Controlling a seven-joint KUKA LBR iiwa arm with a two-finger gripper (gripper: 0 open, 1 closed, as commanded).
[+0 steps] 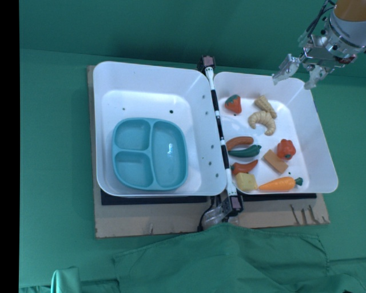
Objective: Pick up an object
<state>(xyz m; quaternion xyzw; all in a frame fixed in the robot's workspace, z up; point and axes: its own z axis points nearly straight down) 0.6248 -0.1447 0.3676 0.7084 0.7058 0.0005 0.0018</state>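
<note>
gripper: gripper (300, 71) hangs over the far right corner of the right bin, fingers spread apart, nothing between them
arm: grey arm with orange band (350, 10) enters at the top right
right bin: white right bin (320, 151) holds all the toy food
strawberry: strawberry (233, 103) near the far left corner of the right bin, red with a green top
croissant: croissant (262, 120) in the far middle, curved, tan
peanut-like piece: peanut-like piece (265, 105) just beyond the croissant, touching or nearly so (hard to tell)
sausage: sausage (239, 142) along the left side, mid bin
green pod: green pod (245, 151) (dark, maybe a cucumber) just in front of the sausage, touching it
red pepper: red pepper (286, 149) at mid right
brown block: brown block (275, 161) just in front of the red pepper, to its left
chili: chili (245, 167) red-orange, near left side, in front of the green pod
yellow chunk: yellow chunk (246, 181) at the near left corner
carrot: carrot (279, 183) along the near edge, green tip pointing right
left bin: white left bin (114, 80) beside the right one
divided plate: teal divided plate (150, 153) with three sections, lies flat in the left bin toward its near edge
bench cover: green cloth (51, 143) around both bins
</note>
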